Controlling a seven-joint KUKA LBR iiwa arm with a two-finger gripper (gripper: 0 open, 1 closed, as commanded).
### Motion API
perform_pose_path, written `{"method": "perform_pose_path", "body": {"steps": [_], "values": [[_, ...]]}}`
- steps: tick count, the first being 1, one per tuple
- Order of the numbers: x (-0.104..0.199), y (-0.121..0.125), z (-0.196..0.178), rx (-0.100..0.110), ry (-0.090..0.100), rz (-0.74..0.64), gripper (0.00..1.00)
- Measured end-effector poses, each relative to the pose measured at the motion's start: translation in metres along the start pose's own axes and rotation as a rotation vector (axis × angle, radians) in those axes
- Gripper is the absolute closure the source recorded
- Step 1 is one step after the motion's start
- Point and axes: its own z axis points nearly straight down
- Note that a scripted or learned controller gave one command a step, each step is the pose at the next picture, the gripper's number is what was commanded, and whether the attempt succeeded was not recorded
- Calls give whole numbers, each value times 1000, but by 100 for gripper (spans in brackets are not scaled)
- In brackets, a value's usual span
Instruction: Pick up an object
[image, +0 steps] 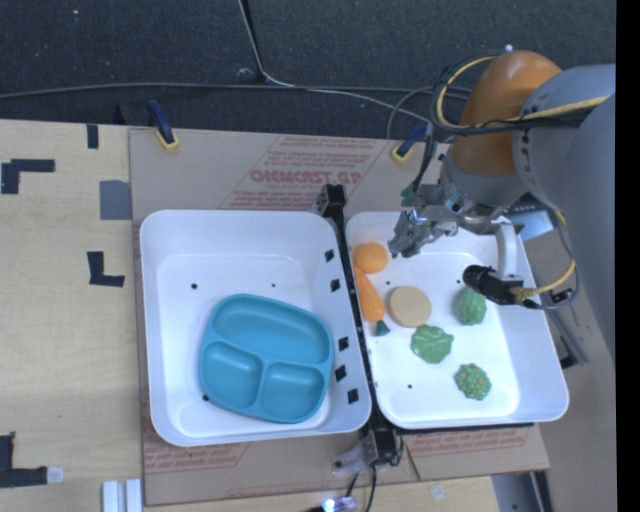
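Note:
My gripper hangs over the back of the right bin, just right of an orange ball. Nothing shows between its fingers. Below the ball an orange carrot-like piece lies along the bin's left wall. A tan round disc sits beside it. Three green pieces lie further right and nearer: one at the middle, one by the arm's black cable, one toward the front.
The left bin holds a blue divided plate. A black divider with clips runs between the bins. Cables loop around the arm's wrist above the right bin's back edge.

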Motion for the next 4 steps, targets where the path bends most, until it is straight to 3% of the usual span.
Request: {"method": "perform_pose_path", "body": {"steps": [1,3,4], "values": [[54,0,-17,-2,1,-1,100],[172,-10,-15,1,1,-1,100],[171,-6,-31,-1,-1,4,100]]}}
